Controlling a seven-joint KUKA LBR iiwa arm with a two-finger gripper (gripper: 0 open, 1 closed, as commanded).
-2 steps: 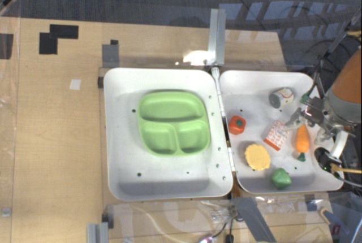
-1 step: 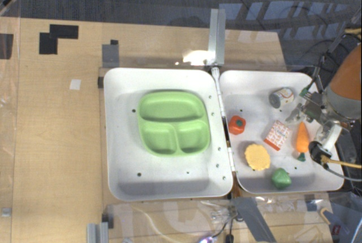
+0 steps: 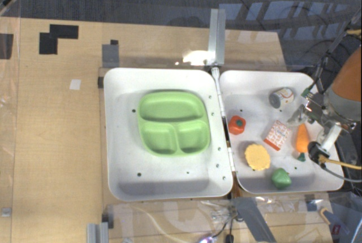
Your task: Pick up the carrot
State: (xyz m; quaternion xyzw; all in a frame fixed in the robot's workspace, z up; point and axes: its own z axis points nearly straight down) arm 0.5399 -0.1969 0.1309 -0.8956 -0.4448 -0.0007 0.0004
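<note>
Orange carrot [image 3: 302, 137] lies on the floor of the right bin [image 3: 249, 86] near its right wall, just beside a red-and-white carton [image 3: 276, 135]; gripper [image 3: 318, 123] crowds against it (jaw state and grasp: cannot tell); lift not yet evident, pickup remains.

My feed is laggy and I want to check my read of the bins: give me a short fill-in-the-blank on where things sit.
The green sectioned plastic tray lies in the ____ bin.
The orange carrot lies near that bin's ____ edge, by the gripper.
The round yellow ridged disc sits just left of a ____ lumpy vegetable.

Missing words: left; right; green
</note>
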